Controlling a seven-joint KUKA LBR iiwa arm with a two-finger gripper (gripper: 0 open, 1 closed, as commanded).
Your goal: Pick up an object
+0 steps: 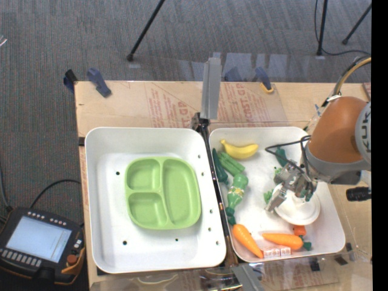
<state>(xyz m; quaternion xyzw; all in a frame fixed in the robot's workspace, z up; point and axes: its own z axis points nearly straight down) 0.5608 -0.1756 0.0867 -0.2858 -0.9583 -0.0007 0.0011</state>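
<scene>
Camera view, looking down at a slant, showed the claw [279,200] low inside the right bin [335,226], reaching in from the right under the orange wrist band. I could not tell whether it was spread or pressed together; metal and cable blurred the tip. Nothing showed clearly pinched in it. Just beside the tip, on its right, sat a white bowl [301,211], and just to its left a small green piece [268,195] lay close, perhaps touching. Farther left stood a green corn cob [236,191] and a dark green pod [219,168]; up and left lay a banana [239,150]. Below the claw, toward the near rim, lay two carrots [248,240], one orange one close under the bowl. Well apart to the left, the other bin [97,223] held a green divided plate [162,193].

As a judgement, the risk was crowding: bowl and green piece sat so near that a closing grip could shove one aside, catch the bowl's rim, or slip off a small rounded toy.
</scene>
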